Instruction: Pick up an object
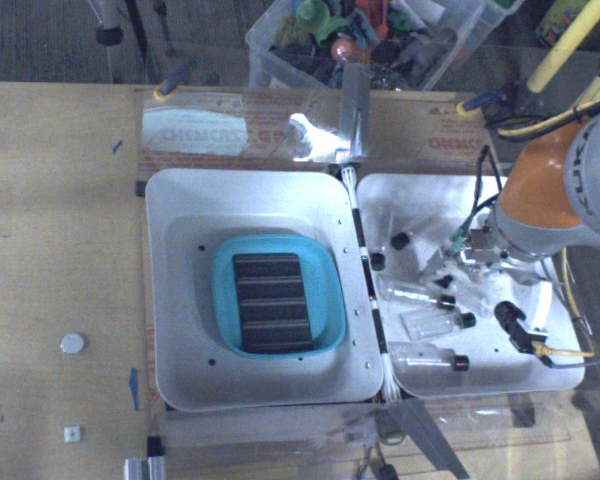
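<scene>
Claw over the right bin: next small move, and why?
Probably lower straight down toward the clear vial nearest it. The claw hangs above the right bin with nothing visible between its tips, and black-capped vials lie scattered below.

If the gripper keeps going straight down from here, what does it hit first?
Probably the clear plastic vials with black caps lying beneath the gripper on the right white bin's floor; depth is hard to judge from this slanted view.

The wooden bench [60,218] bears two white bins [170,268] side by side.
</scene>
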Tool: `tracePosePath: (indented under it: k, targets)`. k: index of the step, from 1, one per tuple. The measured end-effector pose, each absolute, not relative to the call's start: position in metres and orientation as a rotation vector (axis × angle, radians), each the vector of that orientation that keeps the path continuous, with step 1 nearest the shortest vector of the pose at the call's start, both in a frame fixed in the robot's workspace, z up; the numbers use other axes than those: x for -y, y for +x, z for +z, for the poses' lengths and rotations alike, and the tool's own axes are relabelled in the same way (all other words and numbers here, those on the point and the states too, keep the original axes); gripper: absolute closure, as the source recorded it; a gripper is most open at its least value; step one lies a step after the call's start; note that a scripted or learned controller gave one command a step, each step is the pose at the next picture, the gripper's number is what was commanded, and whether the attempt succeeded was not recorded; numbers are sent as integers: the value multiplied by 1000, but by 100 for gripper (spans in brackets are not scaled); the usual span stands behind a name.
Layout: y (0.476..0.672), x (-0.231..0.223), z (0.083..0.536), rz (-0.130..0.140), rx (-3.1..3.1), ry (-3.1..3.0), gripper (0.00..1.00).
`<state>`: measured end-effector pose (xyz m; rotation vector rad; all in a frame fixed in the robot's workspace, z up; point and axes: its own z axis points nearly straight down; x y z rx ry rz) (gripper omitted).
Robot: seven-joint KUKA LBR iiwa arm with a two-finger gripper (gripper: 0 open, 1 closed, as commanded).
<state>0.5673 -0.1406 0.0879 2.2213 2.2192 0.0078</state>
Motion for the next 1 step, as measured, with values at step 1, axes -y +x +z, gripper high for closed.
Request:
tracePosePath:
  k: [1]
  targets:
    - [549, 198, 88, 3, -2157, 2279, 0]
